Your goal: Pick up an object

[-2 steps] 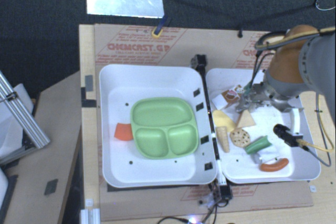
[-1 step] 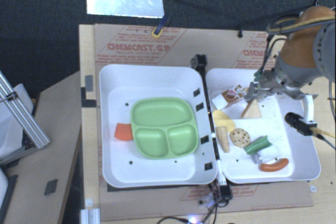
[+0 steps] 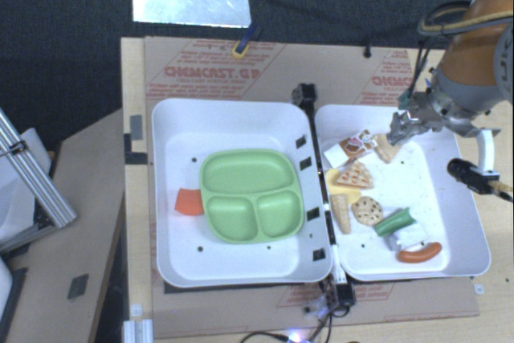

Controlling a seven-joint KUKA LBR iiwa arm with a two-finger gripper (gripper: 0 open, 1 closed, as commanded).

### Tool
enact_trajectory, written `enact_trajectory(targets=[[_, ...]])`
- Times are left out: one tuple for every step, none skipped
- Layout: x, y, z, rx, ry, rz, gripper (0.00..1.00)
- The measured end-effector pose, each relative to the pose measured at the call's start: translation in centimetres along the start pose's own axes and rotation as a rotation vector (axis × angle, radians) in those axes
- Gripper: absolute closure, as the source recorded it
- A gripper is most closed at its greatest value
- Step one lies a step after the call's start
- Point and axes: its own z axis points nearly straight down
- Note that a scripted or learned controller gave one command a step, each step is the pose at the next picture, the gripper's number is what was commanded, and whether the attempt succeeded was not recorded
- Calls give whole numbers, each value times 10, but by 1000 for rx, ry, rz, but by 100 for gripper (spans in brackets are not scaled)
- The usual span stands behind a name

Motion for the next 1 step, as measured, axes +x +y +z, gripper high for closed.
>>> enact_trajectory(targets=[[0,1,-21,3,1,0,100]])
